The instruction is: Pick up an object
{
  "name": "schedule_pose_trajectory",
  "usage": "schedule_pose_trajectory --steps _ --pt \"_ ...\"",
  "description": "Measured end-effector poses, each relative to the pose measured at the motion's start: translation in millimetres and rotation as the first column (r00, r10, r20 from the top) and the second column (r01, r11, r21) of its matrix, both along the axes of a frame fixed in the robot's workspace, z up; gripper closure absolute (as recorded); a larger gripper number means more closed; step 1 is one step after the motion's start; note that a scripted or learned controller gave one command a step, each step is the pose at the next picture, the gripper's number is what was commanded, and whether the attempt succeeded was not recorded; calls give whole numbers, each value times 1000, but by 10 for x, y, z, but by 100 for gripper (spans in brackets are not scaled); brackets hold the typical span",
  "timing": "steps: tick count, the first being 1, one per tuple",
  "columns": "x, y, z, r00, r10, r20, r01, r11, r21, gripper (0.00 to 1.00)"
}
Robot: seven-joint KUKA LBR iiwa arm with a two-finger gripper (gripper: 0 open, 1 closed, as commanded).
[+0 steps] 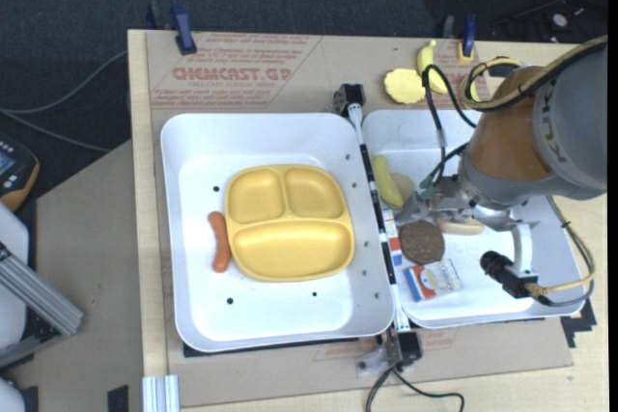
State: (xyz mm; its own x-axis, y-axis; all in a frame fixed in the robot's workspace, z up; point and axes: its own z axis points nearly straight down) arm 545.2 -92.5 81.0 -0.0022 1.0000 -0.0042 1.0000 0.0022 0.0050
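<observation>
Nearest the camera, a small red, white and blue packet (433,281) is seen lying flat in the right bin (541,304), with a dark brown round patty (422,243) just beyond it, touching or nearly so. Over in the left bin (193,207), a yellow divided plate (288,222) is set in the middle, an orange sausage (220,240) laid just beside its left edge. Above the patty, the claw (432,204) is lowered into the right bin beside a yellow banana-like piece (388,181); whether it is open or closed cannot be told. Farthest off, a yellow object (406,86) is left on the bench (241,72) beyond the bins.
</observation>
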Motion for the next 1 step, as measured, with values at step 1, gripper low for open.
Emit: schedule_pose_trajectory --steps 1 --pt "-107 -29 71 1000 -2 5 2 1000 2 0"
